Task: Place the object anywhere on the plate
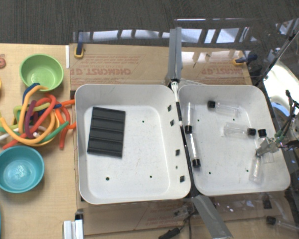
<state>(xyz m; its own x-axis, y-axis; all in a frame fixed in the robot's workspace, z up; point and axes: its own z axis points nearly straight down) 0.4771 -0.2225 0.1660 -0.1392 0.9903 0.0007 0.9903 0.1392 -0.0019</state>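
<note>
Two shallow white plastic bins sit side by side on brown cardboard. The left bin holds a black ridged rectangular plate, lying flat in its left half and near the left wall, with nothing on it. The right bin holds several clear plastic tubes with black caps. One tube is near the top, one is mid-bin, two lie end to end along the left wall, and one is near the lower right corner. All the tubes are well apart from the plate. The gripper is low over the right bin's right side, just above the corner tube. Whether it touches that tube is unclear, and whether it is clenched or released cannot be told at this size. On the wooden table to the left are a green bowl, a teal bowl and a tangle of coloured flexible rods between them.
</note>
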